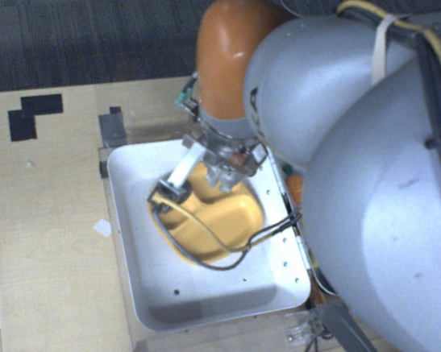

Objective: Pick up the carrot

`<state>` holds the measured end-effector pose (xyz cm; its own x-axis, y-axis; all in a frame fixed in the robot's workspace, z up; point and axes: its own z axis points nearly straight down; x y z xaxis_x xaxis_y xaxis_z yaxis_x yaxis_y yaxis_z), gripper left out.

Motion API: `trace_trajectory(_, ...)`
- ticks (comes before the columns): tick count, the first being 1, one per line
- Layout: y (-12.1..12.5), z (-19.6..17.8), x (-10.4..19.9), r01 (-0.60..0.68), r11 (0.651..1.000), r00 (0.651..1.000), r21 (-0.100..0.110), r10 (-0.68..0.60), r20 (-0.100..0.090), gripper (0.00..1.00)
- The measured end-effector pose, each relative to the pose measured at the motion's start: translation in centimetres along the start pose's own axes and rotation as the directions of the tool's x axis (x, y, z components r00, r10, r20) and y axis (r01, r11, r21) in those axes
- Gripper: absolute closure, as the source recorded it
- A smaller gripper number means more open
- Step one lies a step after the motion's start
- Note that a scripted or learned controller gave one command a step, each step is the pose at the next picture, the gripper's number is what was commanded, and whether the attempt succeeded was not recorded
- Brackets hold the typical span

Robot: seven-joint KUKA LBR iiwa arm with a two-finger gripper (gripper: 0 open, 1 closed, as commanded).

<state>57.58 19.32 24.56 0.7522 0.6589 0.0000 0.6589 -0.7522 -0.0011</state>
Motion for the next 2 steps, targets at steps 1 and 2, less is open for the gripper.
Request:
trace_trajectory(1, 0.0, -1.0, 0.2, 0.007, 1.0, 1.0, 0.0, -0.007, -0.001, 1.0)
trace_trajectory(2, 0.4, 2.1, 1.8, 0.082, 0.997, 0.997, -0.001, -0.082, 0.0, 1.0)
